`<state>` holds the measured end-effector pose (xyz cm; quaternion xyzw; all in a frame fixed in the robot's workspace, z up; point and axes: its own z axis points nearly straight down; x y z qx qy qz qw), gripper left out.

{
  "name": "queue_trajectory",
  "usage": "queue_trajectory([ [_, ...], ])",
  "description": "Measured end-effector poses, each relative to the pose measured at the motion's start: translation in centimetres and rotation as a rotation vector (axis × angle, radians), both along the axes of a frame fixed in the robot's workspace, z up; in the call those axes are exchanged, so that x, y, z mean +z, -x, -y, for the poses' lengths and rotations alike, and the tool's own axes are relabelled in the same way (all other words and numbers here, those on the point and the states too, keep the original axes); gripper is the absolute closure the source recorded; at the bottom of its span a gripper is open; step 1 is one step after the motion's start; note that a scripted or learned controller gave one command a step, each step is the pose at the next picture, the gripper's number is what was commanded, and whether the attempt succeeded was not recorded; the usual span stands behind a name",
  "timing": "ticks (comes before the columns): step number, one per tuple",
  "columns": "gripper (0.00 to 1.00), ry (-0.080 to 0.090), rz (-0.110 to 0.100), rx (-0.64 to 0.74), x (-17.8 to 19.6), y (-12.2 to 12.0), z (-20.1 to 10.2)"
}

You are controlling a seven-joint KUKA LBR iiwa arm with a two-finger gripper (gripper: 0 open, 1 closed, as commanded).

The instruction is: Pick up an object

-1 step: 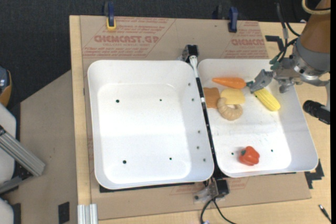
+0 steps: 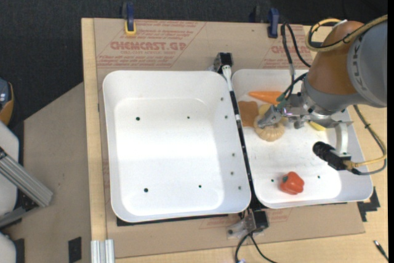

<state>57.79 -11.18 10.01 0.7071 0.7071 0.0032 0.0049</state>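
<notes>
The right bin (image 2: 308, 197) holds several small objects. An orange carrot (image 2: 266, 96) lies at its far left, with a flat brown piece (image 2: 247, 113) beside the dividing wall. A tan rounded lump (image 2: 271, 132) sits just right of the brown piece. A red pepper (image 2: 293, 183) rests near the front edge. A sliver of something yellow (image 2: 317, 127) peeks out from under the arm. My gripper (image 2: 277, 117) is low over the tan lump, directly above its top and seemingly touching it. The wrist hides how it meets the lump.
The left bin (image 2: 117, 151) is large and white, beside the right one. A black cabled part (image 2: 329, 156) hangs over the right bin's right side. The grey and orange arm (image 2: 345, 71) covers the bin's far right corner. Clamps (image 2: 129, 16) hold the board's back edge.
</notes>
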Motion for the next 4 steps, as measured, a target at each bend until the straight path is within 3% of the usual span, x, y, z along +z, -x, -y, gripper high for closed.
queue_trajectory([
  [1,0.0,0.0,-0.004,0.003,-1.5,-6.8,1.0],
  [2,1.0,-0.001,-0.004,0.002,-0.3,-6.6,0.9],
  [3,1.0,-0.006,-0.036,-0.004,-2.1,-8.3,7.6],
  [4,1.0,-0.003,-0.013,-0.003,-1.5,-7.7,11.0],
])
